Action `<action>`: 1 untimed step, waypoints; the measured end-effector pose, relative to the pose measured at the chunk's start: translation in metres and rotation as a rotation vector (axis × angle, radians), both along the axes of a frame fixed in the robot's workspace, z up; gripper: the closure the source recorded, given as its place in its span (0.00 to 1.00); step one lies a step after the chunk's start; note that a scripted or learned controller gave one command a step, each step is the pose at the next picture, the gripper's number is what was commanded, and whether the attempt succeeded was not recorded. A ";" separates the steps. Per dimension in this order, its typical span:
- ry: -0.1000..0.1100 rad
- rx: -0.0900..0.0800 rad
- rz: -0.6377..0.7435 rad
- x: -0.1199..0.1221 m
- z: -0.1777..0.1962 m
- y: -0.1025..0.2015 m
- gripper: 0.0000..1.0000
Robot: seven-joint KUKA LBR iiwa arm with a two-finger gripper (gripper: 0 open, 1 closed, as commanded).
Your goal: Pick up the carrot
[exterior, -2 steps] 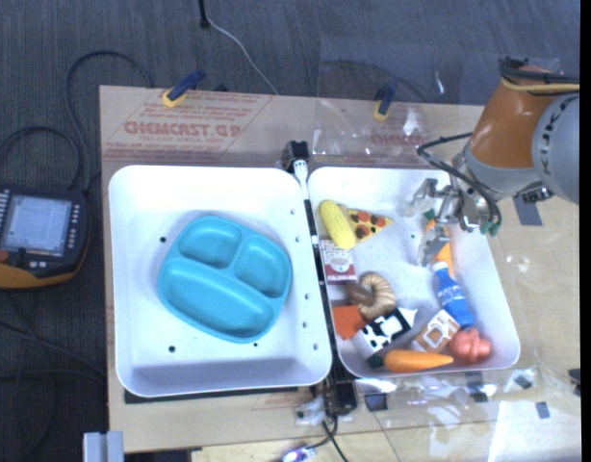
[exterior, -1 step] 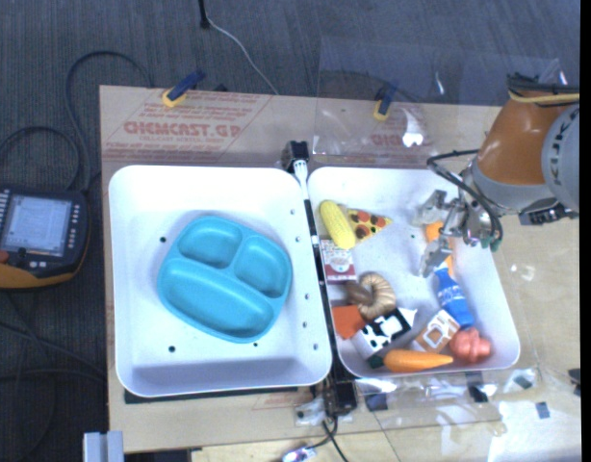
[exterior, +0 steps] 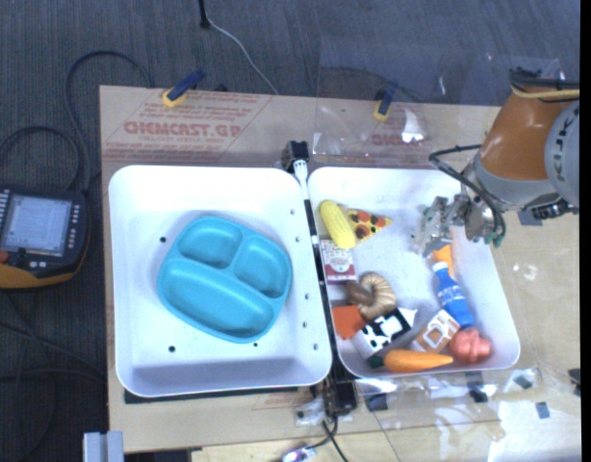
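Carrot (exterior: 417,360): one, low in the right of two bins (exterior: 502,301); jaws' state I cannot tell.

Orange tapered plastic carrot (exterior: 417,360) lies at right white bin's (exterior: 411,179) near wall; metal two-finger gripper (exterior: 436,227) well apart, apparently empty.

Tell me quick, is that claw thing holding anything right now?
Gripper: over the right bin, nothing seen between its fingers; open or closed cannot be told. Carrot lies in the bin.
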State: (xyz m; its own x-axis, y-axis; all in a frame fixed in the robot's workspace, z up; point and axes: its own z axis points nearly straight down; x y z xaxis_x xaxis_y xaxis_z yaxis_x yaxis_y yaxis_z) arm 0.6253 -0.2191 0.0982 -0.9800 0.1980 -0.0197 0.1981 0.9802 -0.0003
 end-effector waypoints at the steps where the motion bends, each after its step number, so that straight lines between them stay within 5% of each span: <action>1: -0.003 -0.007 0.340 -0.059 -0.006 -0.004 1.00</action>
State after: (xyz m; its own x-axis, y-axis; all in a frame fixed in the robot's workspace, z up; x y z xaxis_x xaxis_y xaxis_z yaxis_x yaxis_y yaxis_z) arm 0.5660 -0.2233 0.0925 -0.9899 -0.1400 -0.0226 -0.1399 0.9901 -0.0072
